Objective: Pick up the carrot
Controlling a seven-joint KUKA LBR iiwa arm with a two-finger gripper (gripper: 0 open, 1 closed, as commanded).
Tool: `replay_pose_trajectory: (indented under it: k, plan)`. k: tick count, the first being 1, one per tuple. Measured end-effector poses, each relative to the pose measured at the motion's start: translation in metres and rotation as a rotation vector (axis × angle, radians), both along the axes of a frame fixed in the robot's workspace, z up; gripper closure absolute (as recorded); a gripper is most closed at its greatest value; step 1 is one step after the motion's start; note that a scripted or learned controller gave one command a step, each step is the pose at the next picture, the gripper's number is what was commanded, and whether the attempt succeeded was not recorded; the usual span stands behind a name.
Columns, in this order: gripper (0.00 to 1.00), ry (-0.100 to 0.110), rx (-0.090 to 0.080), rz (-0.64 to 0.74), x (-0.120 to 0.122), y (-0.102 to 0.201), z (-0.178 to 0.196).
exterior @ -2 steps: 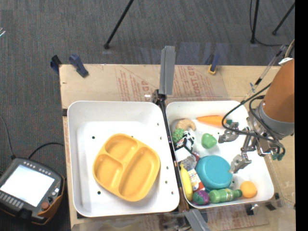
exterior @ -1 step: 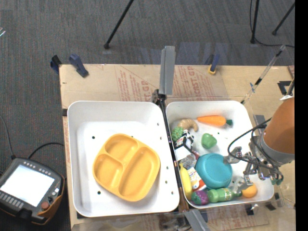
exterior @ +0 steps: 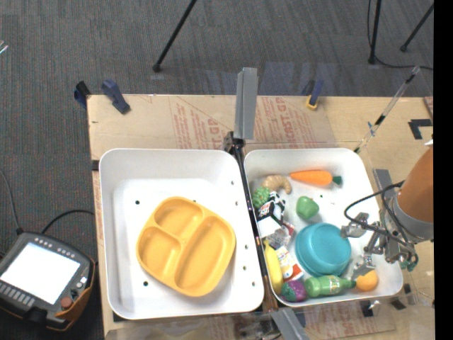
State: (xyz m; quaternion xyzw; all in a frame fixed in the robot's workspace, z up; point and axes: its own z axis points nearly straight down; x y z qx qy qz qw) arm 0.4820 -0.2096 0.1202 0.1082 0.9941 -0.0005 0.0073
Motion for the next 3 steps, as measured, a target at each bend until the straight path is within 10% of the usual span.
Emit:
replay_pose_trajectory:
  k: [1, 2, 3]
  plan:
    - [0.00, -0.031, -0.006, -0.211, 0.077, -0.007, -0.011]
    - [0.00, -0.043, -0.015, -0.064, 0.011, -0.006, -0.011]
    - [0.00, -0.004, 0.005, -0.200, 0.151, 0.040, -0.001]
